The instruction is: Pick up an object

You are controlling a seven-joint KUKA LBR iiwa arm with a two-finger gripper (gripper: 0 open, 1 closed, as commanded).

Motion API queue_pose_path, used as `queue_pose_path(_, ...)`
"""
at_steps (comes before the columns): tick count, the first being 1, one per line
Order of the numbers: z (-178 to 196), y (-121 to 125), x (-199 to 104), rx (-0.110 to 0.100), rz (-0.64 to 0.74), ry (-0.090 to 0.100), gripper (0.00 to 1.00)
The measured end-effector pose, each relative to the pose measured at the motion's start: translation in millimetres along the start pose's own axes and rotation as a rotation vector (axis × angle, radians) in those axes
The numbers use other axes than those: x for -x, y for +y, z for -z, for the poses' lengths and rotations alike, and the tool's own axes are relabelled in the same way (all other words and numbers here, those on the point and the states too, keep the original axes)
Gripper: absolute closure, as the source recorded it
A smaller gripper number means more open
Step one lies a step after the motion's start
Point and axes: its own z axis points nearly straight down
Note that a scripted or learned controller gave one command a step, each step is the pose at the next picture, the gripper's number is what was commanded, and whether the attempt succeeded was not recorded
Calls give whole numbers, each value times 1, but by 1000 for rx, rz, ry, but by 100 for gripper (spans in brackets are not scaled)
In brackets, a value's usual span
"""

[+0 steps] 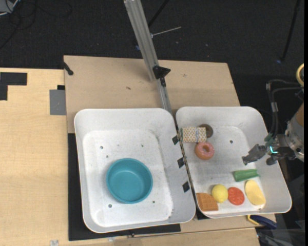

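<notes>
Green object (245, 175), an elongated piece lying flat in the right bin (231, 113), is the likeliest pick: it lies nearest the gripper (260, 155), just nearer than and slightly left of it. Gripper hangs above the bin's right side, dark fingers angled toward the left; jaws look spread, nothing between them. Risk 1: the piece is low and narrow, so a descent offset to the far side closes on air or nudges it away. Risk 2: crowding. Yellow piece (254, 192), red round (236, 196), yellow ball (219, 192) and orange waffle-like square (207, 202) line the near edge just nearer than the target; a wide finger could catch the yellow piece. Risk 3: right wall close by, possible finger contact. Pink donut (204, 150) and patterned block (193, 134) sit well apart, far-left. Left bin (92, 122) holds a teal bowl (129, 180).
</notes>
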Motion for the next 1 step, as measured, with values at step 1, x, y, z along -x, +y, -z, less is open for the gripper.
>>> queue_pose_path(1,0,0,0,0,0,0,0)
